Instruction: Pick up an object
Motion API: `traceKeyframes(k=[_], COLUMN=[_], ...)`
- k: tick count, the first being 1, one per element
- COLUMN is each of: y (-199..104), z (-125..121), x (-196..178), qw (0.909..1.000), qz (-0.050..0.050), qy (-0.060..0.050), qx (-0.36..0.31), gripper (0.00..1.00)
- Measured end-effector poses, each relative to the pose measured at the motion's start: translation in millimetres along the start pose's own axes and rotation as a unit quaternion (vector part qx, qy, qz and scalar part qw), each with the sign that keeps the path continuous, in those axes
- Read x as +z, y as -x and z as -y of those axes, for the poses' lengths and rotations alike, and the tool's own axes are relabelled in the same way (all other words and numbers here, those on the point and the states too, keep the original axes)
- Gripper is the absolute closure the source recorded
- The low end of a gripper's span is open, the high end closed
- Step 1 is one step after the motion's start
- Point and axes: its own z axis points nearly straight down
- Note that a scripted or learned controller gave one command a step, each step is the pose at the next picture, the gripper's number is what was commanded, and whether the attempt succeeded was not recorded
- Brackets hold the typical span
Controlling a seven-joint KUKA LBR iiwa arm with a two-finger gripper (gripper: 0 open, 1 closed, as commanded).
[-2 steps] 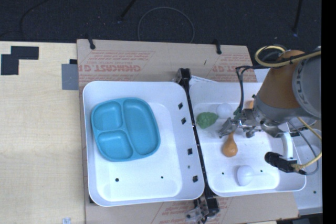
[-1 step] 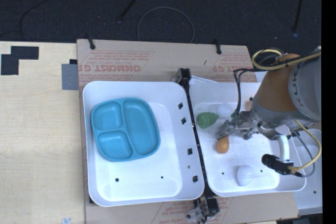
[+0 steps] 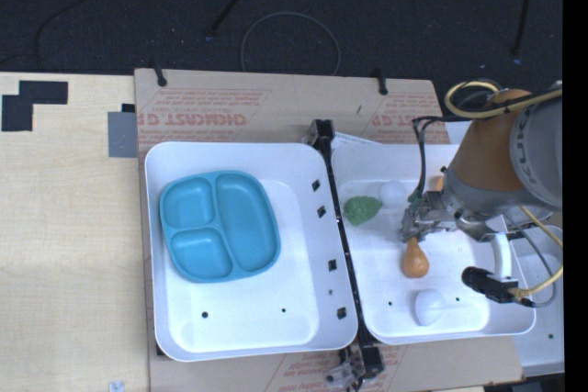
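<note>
**Arm over the right bin, tool above an orange object**

Camera view. The tool (image 3: pixel 415 229) hangs in the right bin (image 3: pixel 386 326), carried by the grey arm (image 3: pixel 542 151) with its orange band (image 3: pixel 487 151). Whether the tool is apart or together cannot be told here. An orange, pear-shaped object (image 3: pixel 415 262) lies just below the tool tip, touching or nearly so. A green object (image 3: pixel 362 210) lies to the tool's left, apart from it; a white object (image 3: pixel 428 306) lies further below, past the orange one. Farther left, the left bin (image 3: pixel 230 335) holds a blue divided plate (image 3: pixel 219 225). Cables (image 3: pixel 537 262) loop at the tool's right. The cardboard (image 3: pixel 276 110) on the desk (image 3: pixel 64 243) carries red print, reversed and not legible.
</note>
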Motion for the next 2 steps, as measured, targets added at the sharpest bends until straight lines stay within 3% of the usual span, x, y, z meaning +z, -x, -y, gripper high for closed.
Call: traceKeyframes(k=[2], y=[-3.6], z=[5.5], x=[-108.9], qw=[1.0], qz=[0.001], qy=[0.005], qx=[-0.004], gripper=[1.0])
